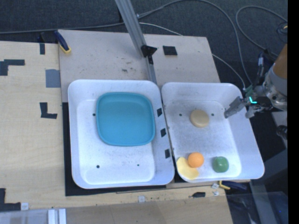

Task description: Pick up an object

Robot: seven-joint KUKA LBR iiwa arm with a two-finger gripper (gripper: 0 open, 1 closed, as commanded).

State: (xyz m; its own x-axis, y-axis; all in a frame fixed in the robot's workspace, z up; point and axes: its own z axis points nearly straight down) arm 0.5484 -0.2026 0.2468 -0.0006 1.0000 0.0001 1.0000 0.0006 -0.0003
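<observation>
So we're looking at the right bin (233, 125), and the beige lump (200, 118) sitting mid-bin toward its far edge looks like our easiest pick: roundish, probably light and a bit squishy, so we'd pinch it across the middle. It's got open floor all round. The orange ball (195, 160), yellow piece (185, 170) and green ball (220, 164) crowd the near edge, with the wall close by. The gripper (236, 107) hangs over the bin's right rim; we can't tell open or closed.
</observation>
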